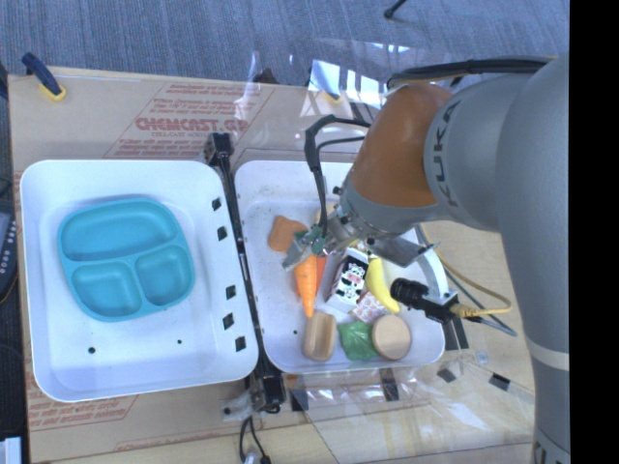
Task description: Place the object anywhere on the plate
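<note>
Orange carrot (pixel 307 282), green-topped, tilted

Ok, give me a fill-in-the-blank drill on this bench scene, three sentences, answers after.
1. The blue plate has ____ compartments.
2. The plate lies in the ____ bin of the camera view, while the toy food lies in the other bin.
3. The carrot is ____ in colour, and the gripper sits just above it.

Missing words: three; left; orange
</note>
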Robot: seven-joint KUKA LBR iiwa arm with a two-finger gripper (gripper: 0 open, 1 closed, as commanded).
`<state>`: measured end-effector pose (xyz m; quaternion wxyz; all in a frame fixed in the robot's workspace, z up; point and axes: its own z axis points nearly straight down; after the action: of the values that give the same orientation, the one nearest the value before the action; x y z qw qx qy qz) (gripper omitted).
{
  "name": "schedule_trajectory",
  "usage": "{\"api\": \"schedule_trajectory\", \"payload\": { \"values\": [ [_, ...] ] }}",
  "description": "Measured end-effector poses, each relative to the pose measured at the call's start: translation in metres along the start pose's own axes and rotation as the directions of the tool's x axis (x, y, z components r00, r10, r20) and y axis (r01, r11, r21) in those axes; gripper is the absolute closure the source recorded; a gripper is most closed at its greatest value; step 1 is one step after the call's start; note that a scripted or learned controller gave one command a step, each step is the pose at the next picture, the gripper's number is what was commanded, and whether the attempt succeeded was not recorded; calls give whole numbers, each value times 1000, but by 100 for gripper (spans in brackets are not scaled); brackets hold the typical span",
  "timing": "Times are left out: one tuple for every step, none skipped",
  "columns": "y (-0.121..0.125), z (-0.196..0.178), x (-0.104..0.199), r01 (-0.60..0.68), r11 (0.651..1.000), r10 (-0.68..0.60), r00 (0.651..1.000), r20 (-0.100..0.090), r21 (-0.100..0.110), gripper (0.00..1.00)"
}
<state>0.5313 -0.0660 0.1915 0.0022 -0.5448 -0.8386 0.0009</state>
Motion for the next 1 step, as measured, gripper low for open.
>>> {"api": "schedule_trajectory", "payload": {
  "values": [
    [-60,1,1,-186,982,186,982,0,2,100]
  ]
}}
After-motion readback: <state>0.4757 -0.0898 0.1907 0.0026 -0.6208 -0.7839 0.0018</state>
